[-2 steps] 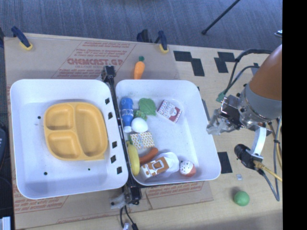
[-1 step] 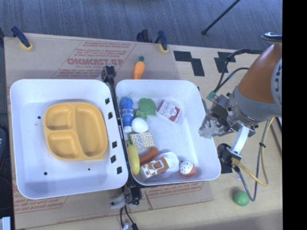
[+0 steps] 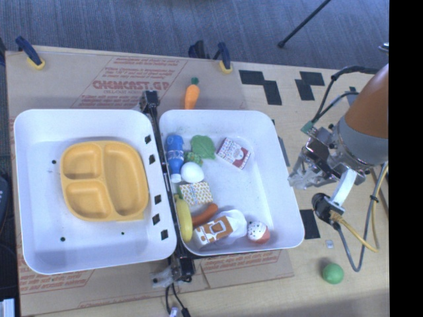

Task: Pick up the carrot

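Observation:
The carrot (image 3: 192, 96), orange with a green top, lies on the cardboard just beyond the far edge of the right bin (image 3: 261, 121), outside both bins. My gripper (image 3: 301, 174) hangs off the right side of the right bin, above the bench, far from the carrot and lower right of it. Nothing shows in it.
The right bin holds a blue bottle (image 3: 174, 149), a green leafy piece (image 3: 203, 146), a white egg (image 3: 192, 172), a red-and-white box (image 3: 233, 152), a banana (image 3: 184, 220), a reddish sausage (image 3: 205, 212) and a carton (image 3: 220, 228). A yellow divided plate (image 3: 104, 179) sits in the left bin. A green ball (image 3: 332, 273) rests on the bench.

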Action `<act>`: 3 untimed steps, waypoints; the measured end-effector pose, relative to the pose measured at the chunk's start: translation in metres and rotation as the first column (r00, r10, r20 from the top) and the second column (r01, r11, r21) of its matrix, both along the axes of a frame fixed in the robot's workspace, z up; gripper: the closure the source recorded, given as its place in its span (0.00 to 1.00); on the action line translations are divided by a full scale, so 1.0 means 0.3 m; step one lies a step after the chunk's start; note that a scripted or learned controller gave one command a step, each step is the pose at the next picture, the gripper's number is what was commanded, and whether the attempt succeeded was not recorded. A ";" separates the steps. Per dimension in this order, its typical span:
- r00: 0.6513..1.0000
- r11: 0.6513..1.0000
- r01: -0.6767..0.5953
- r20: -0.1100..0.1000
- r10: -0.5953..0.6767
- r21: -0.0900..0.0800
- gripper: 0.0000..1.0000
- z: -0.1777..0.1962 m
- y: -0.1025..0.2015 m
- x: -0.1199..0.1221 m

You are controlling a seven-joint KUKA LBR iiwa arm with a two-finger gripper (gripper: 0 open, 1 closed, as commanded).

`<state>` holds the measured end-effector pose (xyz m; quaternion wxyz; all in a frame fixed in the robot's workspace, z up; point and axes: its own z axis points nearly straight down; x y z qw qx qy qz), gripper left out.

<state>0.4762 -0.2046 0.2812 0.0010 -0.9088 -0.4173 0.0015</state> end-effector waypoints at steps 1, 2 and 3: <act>0.977 0.977 0.211 0.001 -0.211 -0.001 1.00 0.049 0.143 0.001; 0.965 0.965 0.261 0.001 -0.261 -0.001 1.00 0.031 0.013 0.000; 0.887 0.887 0.463 -0.003 -0.463 0.001 1.00 -0.003 0.123 0.000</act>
